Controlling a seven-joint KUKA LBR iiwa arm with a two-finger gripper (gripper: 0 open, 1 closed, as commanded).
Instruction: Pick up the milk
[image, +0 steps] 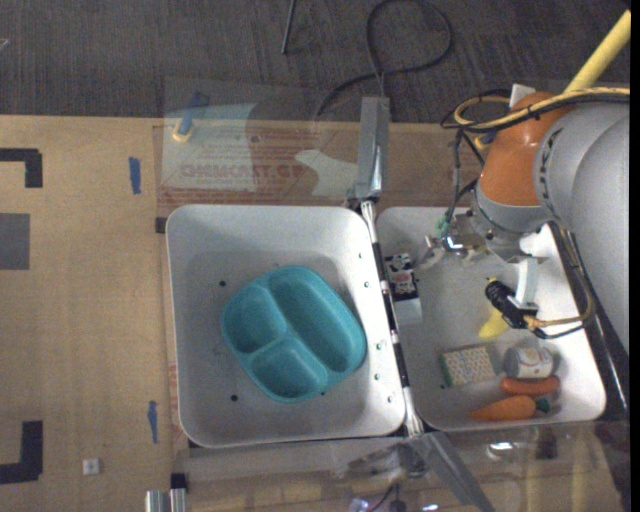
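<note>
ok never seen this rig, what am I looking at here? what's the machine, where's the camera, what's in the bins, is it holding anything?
One camera looks down at a slant on a bench with two shallow white bins. The grey robot arm with the orange band reaches in from the right, over the right bin. Its tool hangs above that bin's far end; I see nothing held in it. The left bin holds a teal plastic divided plate. The right bin holds two orange toy carrots, a speckled rectangular sponge-like block, a yellow piece, a small grey rounded item and a small dark object by the left wall. Which one is the milk is hard to tell.
</note>
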